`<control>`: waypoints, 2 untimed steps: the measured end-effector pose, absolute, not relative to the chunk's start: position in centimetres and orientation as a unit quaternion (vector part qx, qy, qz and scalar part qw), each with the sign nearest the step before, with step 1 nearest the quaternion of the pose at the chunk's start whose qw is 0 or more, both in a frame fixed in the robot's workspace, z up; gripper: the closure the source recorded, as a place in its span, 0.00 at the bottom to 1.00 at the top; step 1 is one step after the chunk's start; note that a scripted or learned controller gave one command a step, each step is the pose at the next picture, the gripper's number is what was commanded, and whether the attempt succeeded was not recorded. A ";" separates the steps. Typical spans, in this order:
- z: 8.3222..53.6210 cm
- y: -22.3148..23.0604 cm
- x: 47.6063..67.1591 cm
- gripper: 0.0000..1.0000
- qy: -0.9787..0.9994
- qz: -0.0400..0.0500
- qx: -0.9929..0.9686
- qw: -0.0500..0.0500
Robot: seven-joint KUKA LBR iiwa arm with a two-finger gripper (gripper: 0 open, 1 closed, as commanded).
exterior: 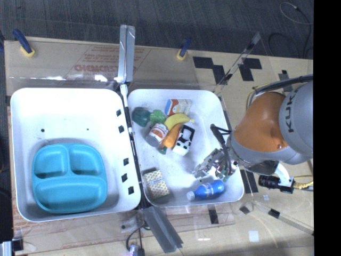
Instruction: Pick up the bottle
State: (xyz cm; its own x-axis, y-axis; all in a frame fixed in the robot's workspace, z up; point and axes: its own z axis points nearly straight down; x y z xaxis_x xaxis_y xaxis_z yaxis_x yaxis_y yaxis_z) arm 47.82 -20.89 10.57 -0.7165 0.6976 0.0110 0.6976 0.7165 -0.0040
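over the right bin (226, 122) my gripper (213, 167) hangs low near its front right corner; whether it is spread or closed i cannot tell; just below it the blue bottle (209, 190) lies on its side, white cap pointing left; the blue tray (69, 176) sits in the left bin (21, 116).

the bottle (209, 190) lies against the right bin's (224, 106) near wall, leaving little room on that side; bare floor lies to its left, toward the patterned packet (156, 183), while the heap with the banana (177, 121) crowds the far half
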 end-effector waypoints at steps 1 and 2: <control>11.3 -20.9 47.9 1.00 -0.927 0.000 -0.374 0.007; 11.3 -20.9 47.9 0.00 -0.927 0.000 -0.374 0.007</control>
State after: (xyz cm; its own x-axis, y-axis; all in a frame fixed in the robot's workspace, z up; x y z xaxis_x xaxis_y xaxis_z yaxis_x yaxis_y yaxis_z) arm 47.89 -20.85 11.32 -0.7200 0.6938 0.0138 0.6938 0.7201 -0.0052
